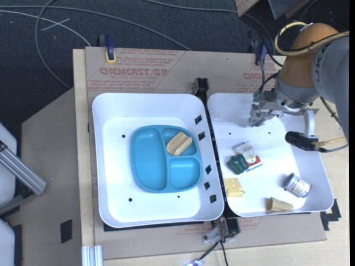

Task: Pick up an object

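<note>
- Bins: you see two shallow white bins side by side on the table (83,165); the left bin (111,204) holds a blue divided tray (158,173) with a tan bread-like piece (179,143) in its upper right compartment.
- Right bin (277,148): five small things lie in its lower half. A small packet (244,148) touches a dark green object (239,163); below them sits a yellow cheese-like wedge (234,188); lower right are a tan wedge (279,205) and a small can (297,185) on its side.
- End effector (258,117): it sits low over the bare upper left of the right bin, well apart from all five things. You cannot tell from this angle how its tips are set, and nothing shows between them.
- Step in hand: by my reading, you are at the approach; no object is picked yet.
- Next move: you likely need to shift toward the packet and green object, the nearest targets, then descend centred on one of them, since they touch and could be nudged together.
</note>
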Controlling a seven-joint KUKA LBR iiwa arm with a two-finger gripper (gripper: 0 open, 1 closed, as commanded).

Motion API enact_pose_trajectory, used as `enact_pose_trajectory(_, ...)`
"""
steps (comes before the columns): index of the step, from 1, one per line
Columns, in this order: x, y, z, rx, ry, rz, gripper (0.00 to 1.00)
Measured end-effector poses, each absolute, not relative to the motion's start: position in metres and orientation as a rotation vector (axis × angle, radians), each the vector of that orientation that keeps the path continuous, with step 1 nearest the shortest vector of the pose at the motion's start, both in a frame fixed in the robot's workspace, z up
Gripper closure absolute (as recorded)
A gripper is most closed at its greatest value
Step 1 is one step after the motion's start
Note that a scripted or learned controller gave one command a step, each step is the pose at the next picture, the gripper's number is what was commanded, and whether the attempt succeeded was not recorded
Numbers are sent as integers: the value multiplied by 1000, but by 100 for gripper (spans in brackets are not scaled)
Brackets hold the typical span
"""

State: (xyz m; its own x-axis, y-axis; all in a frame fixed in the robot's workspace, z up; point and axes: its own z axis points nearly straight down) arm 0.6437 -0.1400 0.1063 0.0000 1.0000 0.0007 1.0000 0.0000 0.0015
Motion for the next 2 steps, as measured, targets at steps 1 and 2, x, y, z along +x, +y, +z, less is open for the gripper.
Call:
enact_pose_trajectory(1,639,-143,153,2219,2217,5,100)
enact_pose_trajectory(2,647,-150,213,2215,2217,7,100)
